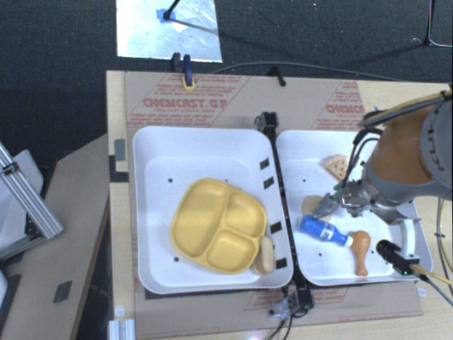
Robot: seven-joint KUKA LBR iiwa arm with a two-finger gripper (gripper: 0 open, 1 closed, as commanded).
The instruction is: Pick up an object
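Observation:
In the right bin [301, 144] lie a blue bottle with a white cap [324, 230], a tan drumstick [361, 250], a small round tan piece [310, 205] and a triangular toast-coloured slice [335, 165]. My gripper [338, 201] hangs low over the bin's middle, just right of the round tan piece and right above the blue bottle. Nothing shows in its grip. The arm's orange band [396, 151] hides the bin's right part.
The left bin [163, 154] holds a yellow divided plate [216, 225] with a beige bread-like piece [265, 255] against its lower right edge. A black divider [279, 197] runs between the bins. Cardboard [212, 101] lies under both.

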